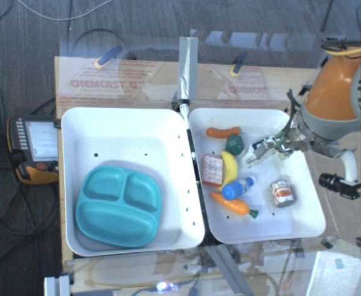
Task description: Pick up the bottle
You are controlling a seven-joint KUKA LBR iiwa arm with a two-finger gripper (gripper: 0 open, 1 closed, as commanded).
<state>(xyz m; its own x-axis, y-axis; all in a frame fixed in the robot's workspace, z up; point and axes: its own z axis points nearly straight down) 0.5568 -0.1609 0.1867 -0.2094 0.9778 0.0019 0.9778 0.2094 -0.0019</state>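
Far left of frame: handheld pendant [32, 147], orange and grey, at the counter's edge, apart from the bins; probably parked within an operator's reach.

Left of centre: left bin [94, 125], white and shallow. Contained one teal divided tray [118, 206], lower left of the bin, flat on its floor; no part in the task, likely clutter or a drop spot.

Centre: metal post [187, 69] at the seam between the bins, upper middle of frame.

Right of centre: right bin [303, 221], white. Held, in order: small printed box [213, 169]; orange carrot [231, 203] below it; thin orange item [223, 132] near the top; yellow banana [230, 165] just beside the box; dark green item [234, 144] above the banana. Bottle [237, 188], blue-capped, on its side at the bin's middle, between banana and carrot, close to or touching both; crowding judged to leave little finger room. Small jar [282, 193], red label, further right, apart from the rest.

Right of frame: gripper [268, 148], upper right part of the right bin, above and to the right of the bottle, nothing seen between its fingers. Degree of opening: cannot tell. Bottle not yet reached. Arm [331, 97], orange-banded, behind it at the frame's right edge.
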